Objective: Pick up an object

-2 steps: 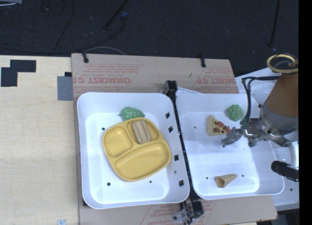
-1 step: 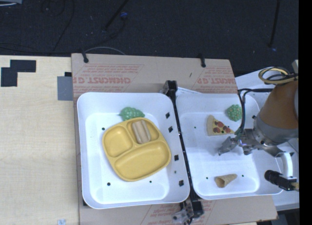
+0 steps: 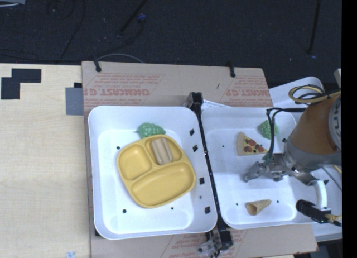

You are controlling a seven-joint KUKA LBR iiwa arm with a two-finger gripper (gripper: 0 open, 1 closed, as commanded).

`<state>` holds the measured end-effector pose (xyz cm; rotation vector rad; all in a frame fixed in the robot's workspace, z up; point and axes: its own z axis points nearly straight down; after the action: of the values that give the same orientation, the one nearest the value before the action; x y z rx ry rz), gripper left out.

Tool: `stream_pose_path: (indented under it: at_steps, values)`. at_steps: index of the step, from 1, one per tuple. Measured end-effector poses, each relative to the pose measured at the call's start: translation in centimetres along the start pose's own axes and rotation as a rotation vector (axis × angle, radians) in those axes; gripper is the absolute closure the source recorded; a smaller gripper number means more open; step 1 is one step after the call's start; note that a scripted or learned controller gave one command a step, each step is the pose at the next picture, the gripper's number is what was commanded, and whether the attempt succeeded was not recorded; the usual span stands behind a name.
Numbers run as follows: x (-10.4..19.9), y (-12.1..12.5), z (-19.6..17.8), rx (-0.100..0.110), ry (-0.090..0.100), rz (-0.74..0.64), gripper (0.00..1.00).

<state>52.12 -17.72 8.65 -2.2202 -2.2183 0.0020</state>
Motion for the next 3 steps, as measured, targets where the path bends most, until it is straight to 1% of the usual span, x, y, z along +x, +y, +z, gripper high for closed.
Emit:
stream_pose_path:
  at_steps: [1, 2, 3]
  values:
    - [-0.1, 0.0, -1.2, -0.001, 0.000, 0.003, 1.00]
    - [0.0, 1.0, -6.0, -0.005, -0.002, -0.003, 1.00]
    - [0.5, 0.2, -11.2, -0.004, -0.001, -0.003, 1.00]
